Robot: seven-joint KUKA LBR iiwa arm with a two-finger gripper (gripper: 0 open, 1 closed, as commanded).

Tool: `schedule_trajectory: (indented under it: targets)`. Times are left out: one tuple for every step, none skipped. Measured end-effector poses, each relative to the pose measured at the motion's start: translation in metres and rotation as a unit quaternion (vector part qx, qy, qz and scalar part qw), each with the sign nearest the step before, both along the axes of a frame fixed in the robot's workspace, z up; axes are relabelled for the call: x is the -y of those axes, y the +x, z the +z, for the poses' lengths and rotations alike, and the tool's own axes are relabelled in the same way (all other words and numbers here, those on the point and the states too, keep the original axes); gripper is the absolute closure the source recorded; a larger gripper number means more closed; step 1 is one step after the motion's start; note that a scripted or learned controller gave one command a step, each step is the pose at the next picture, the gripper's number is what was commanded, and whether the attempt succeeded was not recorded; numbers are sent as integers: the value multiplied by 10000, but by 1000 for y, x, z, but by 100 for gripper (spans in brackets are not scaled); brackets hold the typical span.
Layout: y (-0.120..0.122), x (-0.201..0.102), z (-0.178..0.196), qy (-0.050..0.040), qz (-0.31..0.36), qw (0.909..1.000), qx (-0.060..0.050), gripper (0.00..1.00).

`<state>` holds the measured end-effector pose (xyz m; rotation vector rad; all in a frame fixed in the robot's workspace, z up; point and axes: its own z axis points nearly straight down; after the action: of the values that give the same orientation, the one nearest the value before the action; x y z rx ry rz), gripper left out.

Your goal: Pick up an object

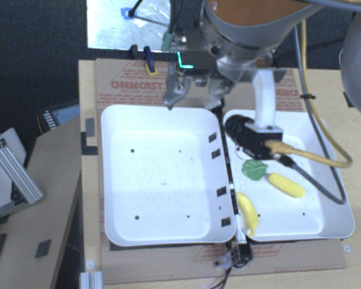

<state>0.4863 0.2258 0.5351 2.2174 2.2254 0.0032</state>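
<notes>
My gripper (195, 95) hangs high over the far edge of the bins, close to the camera, near the divide between them. Its two fingertips (175, 94) stand apart with nothing between them, so it is open. The right bin (331, 218) holds three things. A green lumpy piece (254, 170) lies near its middle. A yellow corn cob (287, 185) rests just right of the green piece. A yellow banana (248, 212) lies by the bin's front left wall. All three sit well below and in front of the gripper.
The left bin (162, 173) is a plain white tray with small dark dots on its floor. A ridge with black clips (219, 173) separates the two bins. The bench edge and cardboard sheet (126, 83) surround them.
</notes>
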Motion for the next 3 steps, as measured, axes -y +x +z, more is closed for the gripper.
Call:
schedule_trajectory:
  targets:
    - [0, 0, 12, 9, 20, 10000, 14, 100]
    - [0, -9, -44, -14, 11, 10000, -22, 100]
    - [19, -8, 3, 8, -11, 10000, 23, 100]
